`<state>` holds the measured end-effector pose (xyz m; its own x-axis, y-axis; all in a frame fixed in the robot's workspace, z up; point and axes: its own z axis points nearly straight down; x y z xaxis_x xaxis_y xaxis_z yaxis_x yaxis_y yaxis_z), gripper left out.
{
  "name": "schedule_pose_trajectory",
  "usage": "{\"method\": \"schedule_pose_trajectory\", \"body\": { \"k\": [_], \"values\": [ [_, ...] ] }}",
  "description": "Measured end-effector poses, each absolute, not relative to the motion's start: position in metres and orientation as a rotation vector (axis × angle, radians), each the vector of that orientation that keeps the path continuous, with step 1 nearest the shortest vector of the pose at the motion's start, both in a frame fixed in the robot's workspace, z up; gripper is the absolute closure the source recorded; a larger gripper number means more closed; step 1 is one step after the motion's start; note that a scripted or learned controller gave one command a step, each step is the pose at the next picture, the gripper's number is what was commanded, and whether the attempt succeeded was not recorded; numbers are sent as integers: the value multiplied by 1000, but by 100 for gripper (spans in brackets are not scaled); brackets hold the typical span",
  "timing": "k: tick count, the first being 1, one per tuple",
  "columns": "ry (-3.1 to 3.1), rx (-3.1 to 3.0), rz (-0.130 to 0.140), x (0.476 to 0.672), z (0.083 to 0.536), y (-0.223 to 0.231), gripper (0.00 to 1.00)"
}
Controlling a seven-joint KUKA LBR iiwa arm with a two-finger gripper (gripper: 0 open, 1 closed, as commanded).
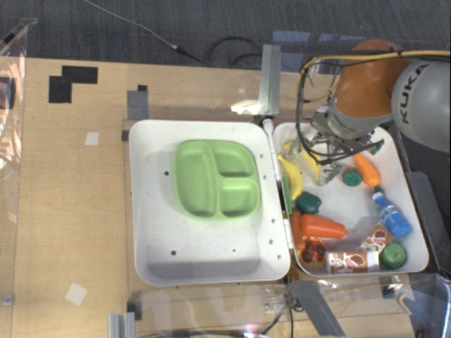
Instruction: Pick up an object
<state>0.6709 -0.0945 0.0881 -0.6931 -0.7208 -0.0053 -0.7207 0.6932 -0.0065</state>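
The pincer (325, 177), its state impossible to tell, hangs low in the right bin (416, 210) near its far-left corner, just beside a yellow banana (291, 175) lying lengthwise from far to near along the left wall, on a pale wooden bench (70, 210) above dark carpet (141, 13).

The grey arm (423, 104) reaches in from the right, orange band (363, 83) showing above the wrist, black cables looped around it. The hand (325, 171) points down, low at the upper part of the right bin.
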Motion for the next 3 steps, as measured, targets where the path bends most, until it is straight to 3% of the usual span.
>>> {"method": "schedule_pose_trajectory", "body": {
  "k": [3],
  "values": [
    [2780,-1440,-9,672,89,-94,0]
  ]
}}
